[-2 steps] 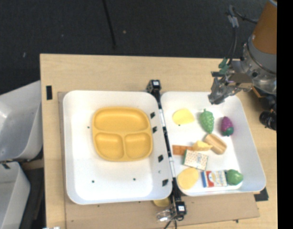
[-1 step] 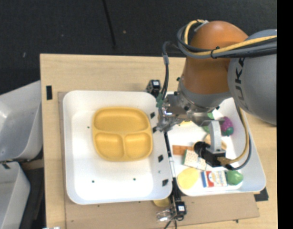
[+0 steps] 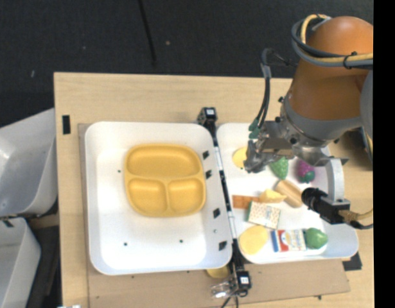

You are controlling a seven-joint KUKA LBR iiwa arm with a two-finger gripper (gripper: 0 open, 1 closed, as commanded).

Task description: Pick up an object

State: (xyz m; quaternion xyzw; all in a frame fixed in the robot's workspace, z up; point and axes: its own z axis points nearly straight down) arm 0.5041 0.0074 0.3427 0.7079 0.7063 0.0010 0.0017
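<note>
Green toy (image 3: 280, 168) seemingly beside gripper (image 3: 254, 165)

A pale wooden desk (image 3: 146, 95) sits on a dark, speckled floor (image 3: 120, 24) that looks like carpet. A thin dark line, perhaps a cable or a seam, runs slantwise across the floor (image 3: 144, 24) behind the desk. At the left, just off the desk's edge, stands a white plastic tub (image 3: 20, 165), with a second white piece (image 3: 14, 262) below it near the lower corner. The light is even and soft, with only faint shadows on the desk's surface.
</note>
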